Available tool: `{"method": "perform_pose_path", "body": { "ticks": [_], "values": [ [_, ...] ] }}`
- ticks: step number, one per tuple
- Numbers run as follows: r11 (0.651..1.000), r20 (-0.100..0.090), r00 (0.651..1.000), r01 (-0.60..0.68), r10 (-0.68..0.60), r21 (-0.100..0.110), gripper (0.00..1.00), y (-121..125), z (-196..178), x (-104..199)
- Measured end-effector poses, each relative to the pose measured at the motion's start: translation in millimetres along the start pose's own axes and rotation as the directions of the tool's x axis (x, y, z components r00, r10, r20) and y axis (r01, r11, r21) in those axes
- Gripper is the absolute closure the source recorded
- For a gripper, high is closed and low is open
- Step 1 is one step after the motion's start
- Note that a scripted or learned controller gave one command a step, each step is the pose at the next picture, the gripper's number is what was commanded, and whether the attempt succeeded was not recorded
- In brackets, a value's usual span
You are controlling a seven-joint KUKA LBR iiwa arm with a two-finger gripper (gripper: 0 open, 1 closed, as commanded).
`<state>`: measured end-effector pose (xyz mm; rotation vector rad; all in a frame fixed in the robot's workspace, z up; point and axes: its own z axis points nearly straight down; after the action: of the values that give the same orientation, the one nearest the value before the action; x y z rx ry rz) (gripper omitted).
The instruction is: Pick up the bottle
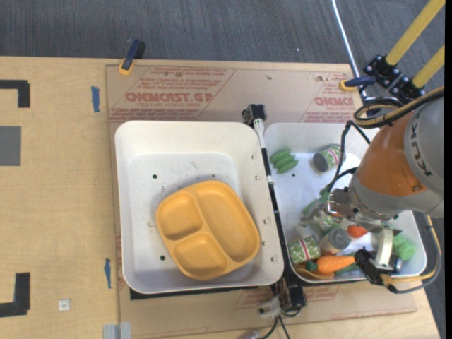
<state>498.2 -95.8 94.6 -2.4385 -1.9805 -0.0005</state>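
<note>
Two white bins sit side by side; we note one yellow plate [207,228] in the left bin [134,189]. We find the claw [337,226] low in the right bin [296,143] among clutter; its grip we cannot tell. One bottle [328,157] lies near the far wall, apart from the claw, not yet lifted. One carrot [335,263] lies nearest us.

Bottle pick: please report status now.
Gripper low in right white bin, finger state unclear. Small green-labelled bottle lies apart near the bin's far edge, ungrasped. Orange carrot and cans crowd the gripper.
</note>
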Motion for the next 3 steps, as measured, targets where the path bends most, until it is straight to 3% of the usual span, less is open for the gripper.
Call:
{"method": "perform_pose_path", "body": {
  "ticks": [1, 2, 3],
  "values": [
    [0.929, 0.001, 0.929, 0.370, -0.370, -0.002, 0.00, 64, -90, 29],
    [0.929, 0.000, 0.929, 0.371, -0.371, 0.002, 0.00, 31, -5, -9],
    [0.929, 0.002, 0.929, 0.370, -0.370, -0.002, 1.00, 32, -16, -9]
  ]
}}
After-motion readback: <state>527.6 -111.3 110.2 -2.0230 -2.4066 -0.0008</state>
